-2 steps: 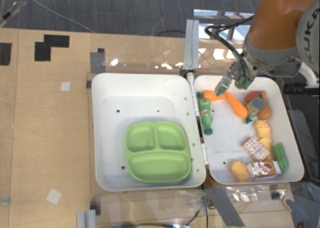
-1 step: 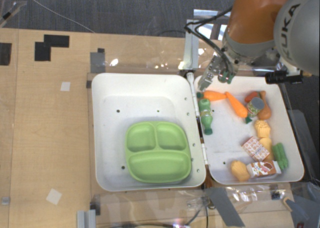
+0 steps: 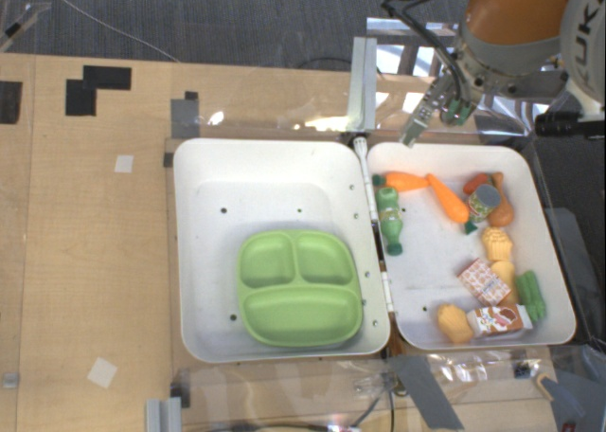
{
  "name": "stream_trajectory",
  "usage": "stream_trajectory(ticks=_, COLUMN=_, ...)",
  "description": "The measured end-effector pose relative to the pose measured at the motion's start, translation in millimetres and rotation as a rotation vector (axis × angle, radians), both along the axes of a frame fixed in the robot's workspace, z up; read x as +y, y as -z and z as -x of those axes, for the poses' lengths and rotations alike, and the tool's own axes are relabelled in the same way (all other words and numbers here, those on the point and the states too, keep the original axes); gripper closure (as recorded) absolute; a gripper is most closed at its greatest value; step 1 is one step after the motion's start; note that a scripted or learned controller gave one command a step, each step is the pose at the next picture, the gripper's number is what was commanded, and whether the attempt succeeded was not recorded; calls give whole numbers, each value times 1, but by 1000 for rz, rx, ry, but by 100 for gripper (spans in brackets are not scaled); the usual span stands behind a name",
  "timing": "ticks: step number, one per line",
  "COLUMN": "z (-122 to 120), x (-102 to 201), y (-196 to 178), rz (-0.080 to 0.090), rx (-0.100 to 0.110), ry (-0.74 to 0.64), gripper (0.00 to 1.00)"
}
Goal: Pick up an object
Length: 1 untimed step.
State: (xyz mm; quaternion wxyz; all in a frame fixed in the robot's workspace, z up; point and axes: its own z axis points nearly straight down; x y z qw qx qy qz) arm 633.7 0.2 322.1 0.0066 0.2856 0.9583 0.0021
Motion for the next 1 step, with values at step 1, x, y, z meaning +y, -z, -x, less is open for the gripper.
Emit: stream_trajectory(ticks=1, z=-27, x=-16, y=-33, rz=0, rx=0, ry=40, gripper=100)
